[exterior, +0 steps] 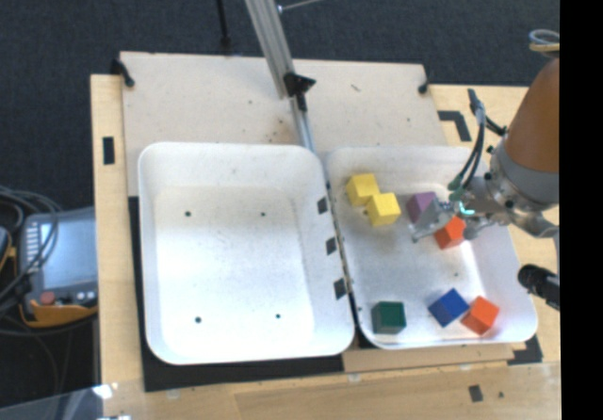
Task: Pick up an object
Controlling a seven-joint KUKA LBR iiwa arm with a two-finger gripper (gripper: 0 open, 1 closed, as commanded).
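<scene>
The right bin [490,263] holds several small blocks. A yellow L-shaped piece [372,200] lies at its upper left, and a purple block [422,206] sits to the right of it. An orange-red block [450,233] lies directly under the tip of my gripper [441,222], which reaches in from the right and hangs low over the purple and orange-red blocks. At the bin's front lie a green block [387,316], a blue block [448,307] and a second orange block [481,315]. The arm's orange band [539,121] and grey wrist hide part of the bin's right side.
The left bin [236,249] stands beside the right one, their rims touching along the middle. A slanted aluminium pole [268,27] rises behind the bins. A pendant with cables [47,263] lies off the bench's left edge.
</scene>
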